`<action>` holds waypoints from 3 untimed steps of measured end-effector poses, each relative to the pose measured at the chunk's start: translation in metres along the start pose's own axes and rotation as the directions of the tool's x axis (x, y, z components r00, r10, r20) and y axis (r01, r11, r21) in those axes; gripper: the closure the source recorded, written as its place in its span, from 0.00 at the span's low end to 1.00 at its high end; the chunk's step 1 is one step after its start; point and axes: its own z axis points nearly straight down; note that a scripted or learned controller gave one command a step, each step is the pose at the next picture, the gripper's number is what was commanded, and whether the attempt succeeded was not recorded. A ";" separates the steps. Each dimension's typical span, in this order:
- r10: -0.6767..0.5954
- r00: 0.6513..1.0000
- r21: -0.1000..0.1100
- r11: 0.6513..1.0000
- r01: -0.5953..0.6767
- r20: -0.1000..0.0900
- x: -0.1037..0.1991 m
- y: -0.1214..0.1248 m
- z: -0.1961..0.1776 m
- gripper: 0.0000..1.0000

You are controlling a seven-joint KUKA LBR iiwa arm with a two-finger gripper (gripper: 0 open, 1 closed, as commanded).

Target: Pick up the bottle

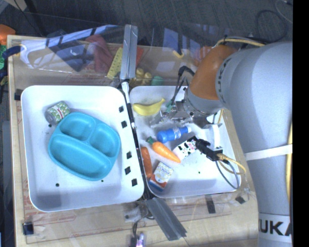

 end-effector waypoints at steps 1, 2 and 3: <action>-0.005 1.000 0.003 1.000 0.005 -0.001 0.001 0.000 -0.008 1.00; -0.006 1.000 0.004 1.000 0.006 -0.001 0.001 0.000 -0.008 0.00; -0.206 0.978 0.004 0.978 0.206 -0.003 0.024 -0.027 0.002 0.00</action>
